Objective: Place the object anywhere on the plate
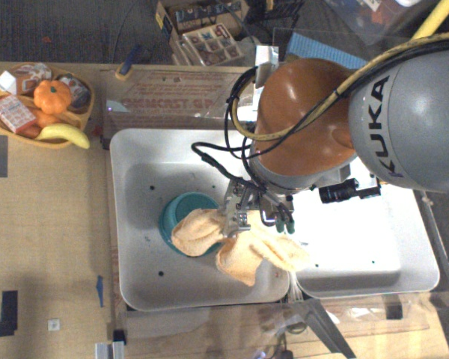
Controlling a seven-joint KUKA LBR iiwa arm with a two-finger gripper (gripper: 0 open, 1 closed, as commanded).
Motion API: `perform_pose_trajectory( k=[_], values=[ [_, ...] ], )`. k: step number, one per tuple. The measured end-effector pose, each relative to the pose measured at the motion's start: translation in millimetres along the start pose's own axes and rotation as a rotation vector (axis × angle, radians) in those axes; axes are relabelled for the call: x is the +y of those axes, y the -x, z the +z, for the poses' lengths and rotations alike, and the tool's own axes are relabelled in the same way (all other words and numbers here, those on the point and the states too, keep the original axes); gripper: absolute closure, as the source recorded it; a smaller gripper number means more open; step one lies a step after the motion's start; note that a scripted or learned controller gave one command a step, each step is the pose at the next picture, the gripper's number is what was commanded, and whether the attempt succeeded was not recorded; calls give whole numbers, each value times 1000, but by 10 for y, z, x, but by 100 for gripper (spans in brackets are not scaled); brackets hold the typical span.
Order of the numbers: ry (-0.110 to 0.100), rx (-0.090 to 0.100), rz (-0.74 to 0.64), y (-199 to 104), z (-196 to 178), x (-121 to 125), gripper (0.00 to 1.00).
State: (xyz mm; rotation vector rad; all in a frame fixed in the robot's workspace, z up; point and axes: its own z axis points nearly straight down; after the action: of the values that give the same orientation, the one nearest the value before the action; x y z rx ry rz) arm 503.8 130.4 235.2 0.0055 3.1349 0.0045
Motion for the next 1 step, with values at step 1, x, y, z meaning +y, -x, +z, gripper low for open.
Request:
perform_pose_trajectory(
  k=[1],
  values=[
    [0,1,-5,52,61,519,100]
  ],
)
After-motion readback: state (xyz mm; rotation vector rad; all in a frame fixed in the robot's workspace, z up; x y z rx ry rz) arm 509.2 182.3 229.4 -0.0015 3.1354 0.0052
